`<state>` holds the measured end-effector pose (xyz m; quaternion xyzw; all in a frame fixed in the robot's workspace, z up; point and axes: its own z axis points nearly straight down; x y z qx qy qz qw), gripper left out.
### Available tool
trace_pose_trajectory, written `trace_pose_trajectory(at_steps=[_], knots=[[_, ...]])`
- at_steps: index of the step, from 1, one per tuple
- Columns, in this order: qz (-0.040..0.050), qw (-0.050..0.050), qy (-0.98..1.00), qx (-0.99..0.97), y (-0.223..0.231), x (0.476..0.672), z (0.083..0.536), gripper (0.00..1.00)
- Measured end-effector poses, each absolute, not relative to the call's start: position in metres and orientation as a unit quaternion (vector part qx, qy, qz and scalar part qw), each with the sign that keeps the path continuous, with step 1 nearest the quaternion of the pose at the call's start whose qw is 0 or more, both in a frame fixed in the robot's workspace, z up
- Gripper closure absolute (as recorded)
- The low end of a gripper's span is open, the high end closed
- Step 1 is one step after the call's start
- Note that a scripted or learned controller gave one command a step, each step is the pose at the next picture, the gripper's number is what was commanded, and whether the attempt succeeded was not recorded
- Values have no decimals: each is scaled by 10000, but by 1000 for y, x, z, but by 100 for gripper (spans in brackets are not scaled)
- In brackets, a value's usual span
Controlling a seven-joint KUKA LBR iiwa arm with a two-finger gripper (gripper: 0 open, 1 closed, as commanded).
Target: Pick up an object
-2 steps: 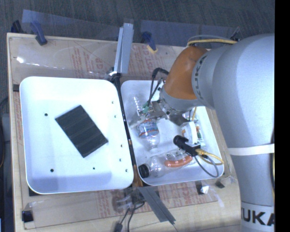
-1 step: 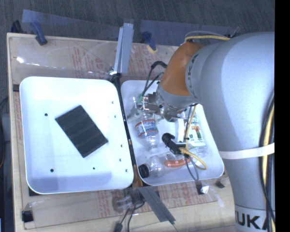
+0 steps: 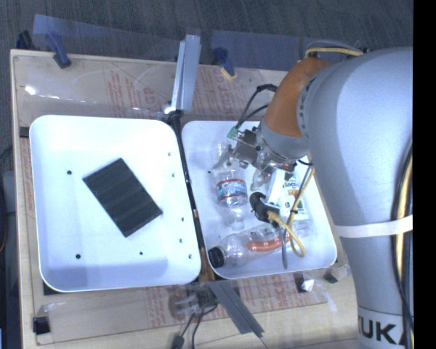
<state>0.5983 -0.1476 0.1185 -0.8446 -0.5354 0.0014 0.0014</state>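
Camera view from above the bench shows the grey arm (image 3: 363, 144) reaching in from the right and covering much of the right side of the right bin (image 3: 203, 140). The left bin (image 3: 51, 133) holds a single flat dark ribbed panel (image 3: 122, 196), lying at a slant near its middle, well apart from the arm. The right bin is more crowded. A clear blue-labelled bottle (image 3: 232, 193) lies near its centre, a second clear bottle (image 3: 241, 249) with a dark cap lies along the near wall, and a white printed packet (image 3: 285, 186) sits to the right, partly under the wrist.

The gripper (image 3: 243, 151) is low over the far part of the right bin, just beside the far end of the blue-labelled bottle. Whether it is open or closed cannot be told from this angle, and nothing can be seen held in it.

As a judgement, the task is at the reach-and-grasp stage. The arm is at a likely target, but every object appears to rest in its bin. The grip itself and the lift clear of the bin are left to do.
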Motion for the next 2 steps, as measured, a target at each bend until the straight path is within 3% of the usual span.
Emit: trace_pose_trajectory(at_steps=[1, 2], knots=[[13, 25, -6370, -7709, -152, 606, 91, 0], [16, 32, -6392, -7691, -151, 607, 102, 100]])
